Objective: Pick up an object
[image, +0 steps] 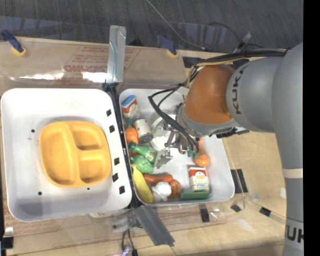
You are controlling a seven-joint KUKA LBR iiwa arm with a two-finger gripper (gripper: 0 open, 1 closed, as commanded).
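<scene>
tray [74, 153], yellow and divided, lies in the left bin [21, 111], apart from the work. right bin [224, 180] holds the pickable clutter: green toy [141, 156], banana [141, 185], small carton [199, 179]. gripper [168, 152] hangs just beside the green toy; grasp state i cannot tell. best to descend squarely over one item, clear of neighbours.

Robotics laboratory: a KUKA arm [266, 89] reaching over taped white bins [21, 196] on a cardboard-covered table [69, 57], cables trailing.
</scene>
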